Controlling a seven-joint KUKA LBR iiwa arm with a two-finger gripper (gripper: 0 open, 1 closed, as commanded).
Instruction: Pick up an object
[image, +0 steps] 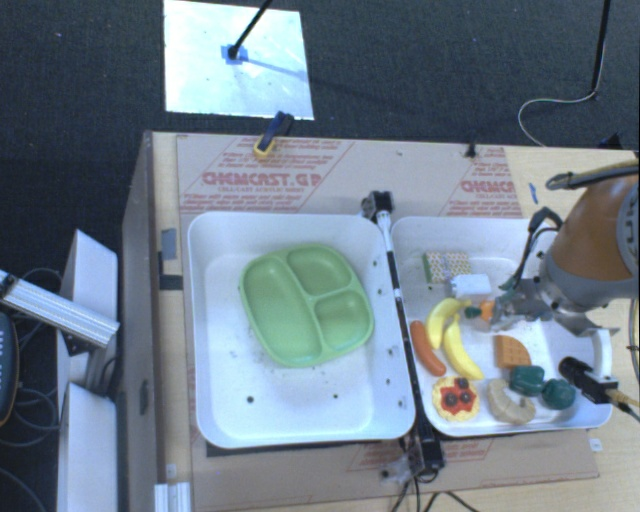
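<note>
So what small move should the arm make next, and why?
Probably lower the claw a little onto the small orange piece beside the banana; it hovers there in the right bin, with nothing visibly between its fingers.

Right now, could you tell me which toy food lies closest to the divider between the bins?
The orange-red sausage, left of the banana; the other foods sit farther right.

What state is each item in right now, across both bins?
Green divided plate: flat in the left bin, compartments bare.
Banana: lying in the right bin.
Hot dog: lying beside the banana, nearer the divider.
Tart with berries: flat, at the near wall.
Gripper: low over the right bin, nothing visibly held.
</note>
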